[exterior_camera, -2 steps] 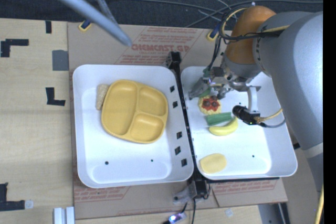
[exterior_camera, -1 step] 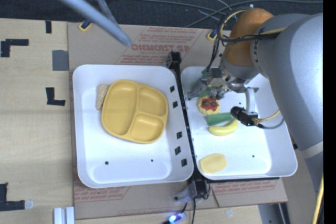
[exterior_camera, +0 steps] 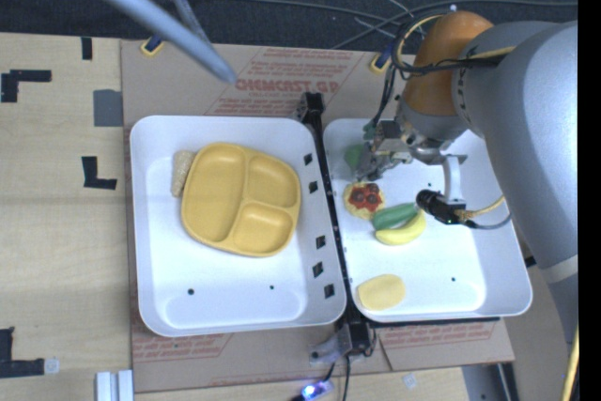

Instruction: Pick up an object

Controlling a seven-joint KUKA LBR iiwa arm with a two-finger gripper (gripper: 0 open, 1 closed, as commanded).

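Note:
My gripper (exterior_camera: 376, 162) hangs low over the left part of the right bin (exterior_camera: 488, 286), just above a small pizza-like toy with red spots (exterior_camera: 363, 198). A green item (exterior_camera: 354, 155) peeks out at the gripper's left side. A green-and-yellow toy (exterior_camera: 398, 224) lies right of the pizza piece. A pale yellow oval piece (exterior_camera: 380, 292) rests near the bin's front. The arm's wrist and orange band (exterior_camera: 441, 61) cover the bin's back.
The left bin (exterior_camera: 160, 277) holds a yellow divided tray (exterior_camera: 240, 198) with a tan sponge-like piece (exterior_camera: 180, 172) tucked at its left edge. A black divider with clips (exterior_camera: 323, 221) runs between the bins. Cables (exterior_camera: 376, 14) lie behind them.

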